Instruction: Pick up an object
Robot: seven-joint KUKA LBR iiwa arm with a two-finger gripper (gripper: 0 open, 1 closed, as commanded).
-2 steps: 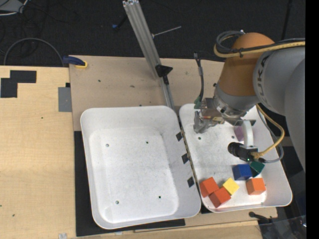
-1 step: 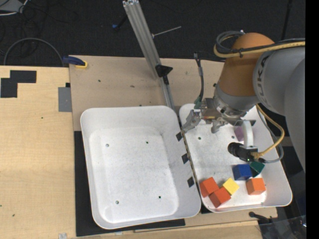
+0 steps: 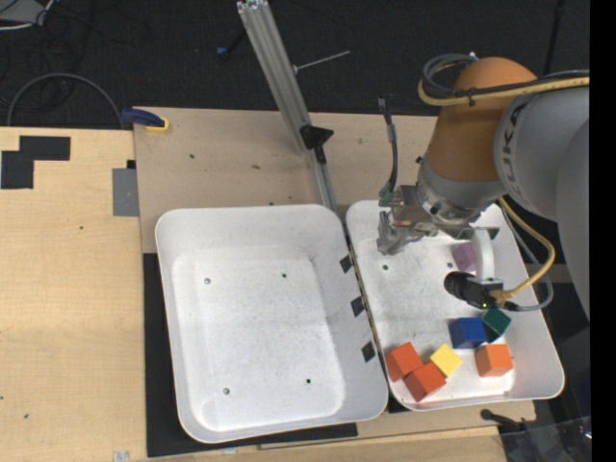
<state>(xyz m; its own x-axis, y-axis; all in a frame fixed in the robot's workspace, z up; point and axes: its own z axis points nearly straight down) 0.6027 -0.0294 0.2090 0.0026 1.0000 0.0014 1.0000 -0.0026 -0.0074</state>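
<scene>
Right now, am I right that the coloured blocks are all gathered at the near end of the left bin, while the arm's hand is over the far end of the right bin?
Not quite: the coloured blocks lie at the near end of the right bin, not the left bin. The rest stands: the camera view shows the hand over the right bin's far end.

arm bent low, end effector (image 3: pixel 395 234) apparently downward

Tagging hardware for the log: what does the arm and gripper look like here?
Grey arm with a wide orange band above the wrist. A yellow-and-black cable loops over the band. The gripper is small, grey metal, with thin dark wires rising from it.
</scene>
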